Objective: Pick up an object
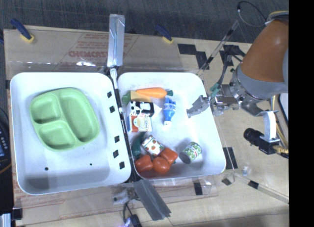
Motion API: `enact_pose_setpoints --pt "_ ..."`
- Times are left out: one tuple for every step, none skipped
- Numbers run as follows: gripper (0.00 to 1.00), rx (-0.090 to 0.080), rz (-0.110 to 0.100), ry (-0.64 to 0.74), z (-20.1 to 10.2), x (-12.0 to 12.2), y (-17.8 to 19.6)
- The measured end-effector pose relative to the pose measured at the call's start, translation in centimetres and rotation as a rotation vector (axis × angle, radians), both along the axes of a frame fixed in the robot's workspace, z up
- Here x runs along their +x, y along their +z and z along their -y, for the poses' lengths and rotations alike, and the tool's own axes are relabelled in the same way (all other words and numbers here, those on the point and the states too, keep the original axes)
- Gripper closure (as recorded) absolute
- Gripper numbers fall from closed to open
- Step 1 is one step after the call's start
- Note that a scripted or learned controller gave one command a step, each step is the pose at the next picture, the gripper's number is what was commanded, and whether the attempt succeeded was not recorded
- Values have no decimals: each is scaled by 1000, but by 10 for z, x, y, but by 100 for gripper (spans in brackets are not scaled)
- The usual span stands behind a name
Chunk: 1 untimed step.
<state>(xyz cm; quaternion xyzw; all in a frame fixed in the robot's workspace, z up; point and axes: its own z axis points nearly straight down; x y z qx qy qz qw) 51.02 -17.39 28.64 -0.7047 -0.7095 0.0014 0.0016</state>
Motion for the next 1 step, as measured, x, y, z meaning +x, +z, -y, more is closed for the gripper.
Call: enact_pose_setpoints --pt "0 0 -4 -391 -1 59 -123"
